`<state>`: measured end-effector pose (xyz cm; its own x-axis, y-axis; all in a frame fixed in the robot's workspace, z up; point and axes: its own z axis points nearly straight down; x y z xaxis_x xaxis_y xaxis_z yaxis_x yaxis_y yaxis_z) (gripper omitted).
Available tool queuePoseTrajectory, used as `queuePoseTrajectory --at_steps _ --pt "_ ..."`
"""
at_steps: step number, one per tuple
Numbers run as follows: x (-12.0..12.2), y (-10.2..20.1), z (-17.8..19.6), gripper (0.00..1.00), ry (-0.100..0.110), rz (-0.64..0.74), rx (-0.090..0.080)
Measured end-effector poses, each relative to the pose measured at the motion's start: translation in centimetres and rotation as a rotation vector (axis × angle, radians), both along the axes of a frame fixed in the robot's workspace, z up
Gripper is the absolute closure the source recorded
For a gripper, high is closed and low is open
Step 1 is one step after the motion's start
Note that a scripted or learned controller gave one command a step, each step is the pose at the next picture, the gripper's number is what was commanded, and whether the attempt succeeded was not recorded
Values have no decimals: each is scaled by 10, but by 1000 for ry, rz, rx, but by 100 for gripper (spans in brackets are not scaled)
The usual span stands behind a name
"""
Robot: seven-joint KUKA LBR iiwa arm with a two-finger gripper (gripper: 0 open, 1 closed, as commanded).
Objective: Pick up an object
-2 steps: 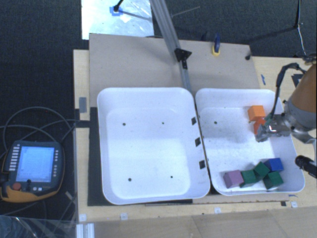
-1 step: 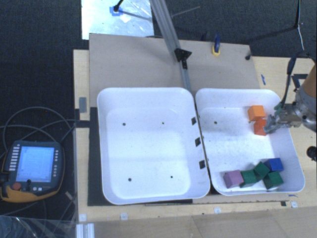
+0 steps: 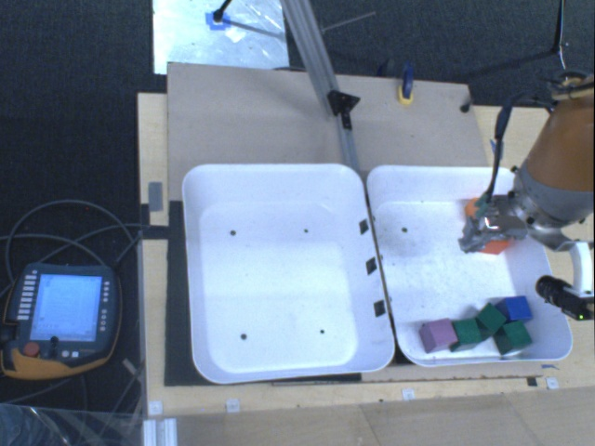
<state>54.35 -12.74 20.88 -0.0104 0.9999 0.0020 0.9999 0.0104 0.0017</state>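
Note:
My gripper (image 3: 483,233) hangs low over the back right part of the right bin (image 3: 409,249). An orange object (image 3: 495,245) lies directly under and partly behind it, mostly hidden by the metal hand. At the bin's front right corner sit a purple block (image 3: 434,334), a blue block (image 3: 514,308) and several green blocks (image 3: 485,326). The gripper stands well apart from that cluster.
The left bin (image 3: 279,268) adjoins the right one along a shared rim with black clips. A slanted metal pole (image 3: 316,54) rises behind the bins. A teach pendant (image 3: 60,319) lies left of the bench. A black fitting (image 3: 562,295) juts in at the right edge.

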Motion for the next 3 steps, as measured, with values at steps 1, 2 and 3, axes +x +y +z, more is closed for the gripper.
queuePoseTrajectory --at_steps 1,2,3 --pt "-8 53 -6 100 1 0 0" --pt "-19 111 7 100 -1 2 1" --pt "-24 166 1 100 0 1 1"
